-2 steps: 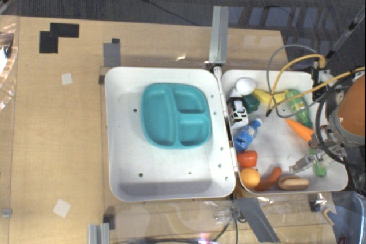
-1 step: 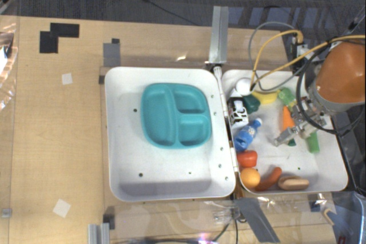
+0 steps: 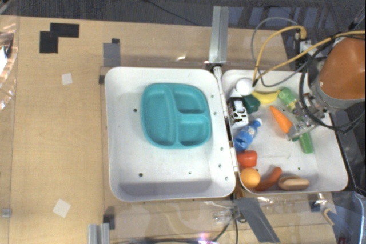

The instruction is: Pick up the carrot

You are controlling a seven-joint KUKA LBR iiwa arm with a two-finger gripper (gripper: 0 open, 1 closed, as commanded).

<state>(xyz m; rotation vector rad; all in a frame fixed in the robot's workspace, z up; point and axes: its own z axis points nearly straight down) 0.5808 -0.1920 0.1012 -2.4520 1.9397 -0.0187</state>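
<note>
Two shallow white plastic bins side by side on the pale wooden surface (image 3: 51,140): left bin (image 3: 123,168), right bin (image 3: 326,166). In the left bin, centred: teal three-compartment plastic tray (image 3: 174,115). In the right bin, along its left wall from rear to front: white round ball (image 3: 244,87), black-and-white printed block (image 3: 238,113), blue plastic bottle (image 3: 247,134), red block (image 3: 247,158), orange round fruit (image 3: 250,178). Rear centre: yellow banana (image 3: 264,98), right of the ball. Mid-bin: orange tapered carrot (image 3: 280,119), right of the bottle, just left of the grey metal gripper (image 3: 297,130). Along the front wall, right of the fruit: reddish-brown sausage (image 3: 269,178), then tan bread roll (image 3: 293,183).
</note>
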